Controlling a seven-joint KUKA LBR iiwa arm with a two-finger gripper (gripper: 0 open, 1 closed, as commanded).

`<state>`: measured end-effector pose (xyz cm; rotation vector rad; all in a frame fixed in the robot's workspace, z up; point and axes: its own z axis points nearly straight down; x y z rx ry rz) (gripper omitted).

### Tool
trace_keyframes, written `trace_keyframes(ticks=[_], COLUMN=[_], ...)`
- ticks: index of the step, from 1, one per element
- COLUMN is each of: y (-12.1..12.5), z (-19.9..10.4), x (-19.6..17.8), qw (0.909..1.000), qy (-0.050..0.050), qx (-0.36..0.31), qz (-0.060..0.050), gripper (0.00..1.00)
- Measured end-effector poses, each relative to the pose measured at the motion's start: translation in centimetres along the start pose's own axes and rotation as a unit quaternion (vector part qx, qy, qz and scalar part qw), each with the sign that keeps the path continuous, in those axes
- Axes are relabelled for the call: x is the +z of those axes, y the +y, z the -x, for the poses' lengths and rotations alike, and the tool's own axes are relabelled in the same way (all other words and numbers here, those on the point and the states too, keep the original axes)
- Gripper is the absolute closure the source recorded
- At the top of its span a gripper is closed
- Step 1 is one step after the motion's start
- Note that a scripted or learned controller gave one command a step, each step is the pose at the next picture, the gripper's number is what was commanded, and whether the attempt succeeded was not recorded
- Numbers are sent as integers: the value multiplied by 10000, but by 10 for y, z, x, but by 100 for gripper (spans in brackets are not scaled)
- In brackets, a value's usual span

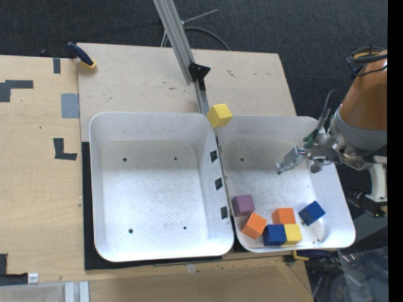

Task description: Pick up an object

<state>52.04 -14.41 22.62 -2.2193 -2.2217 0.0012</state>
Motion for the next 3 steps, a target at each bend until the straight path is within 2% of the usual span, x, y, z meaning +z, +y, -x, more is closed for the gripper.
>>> trace_keyframes(ticks=[1, 2, 3], y=[12, -18, -38], z=[-1, 51, 47], x=[-80, -21, -67], qw=[10000, 10000, 10000], qy=[-14, -6, -10], qx=[-6, 32, 7], qz=[46, -27, 23], gripper=[0, 0, 0])
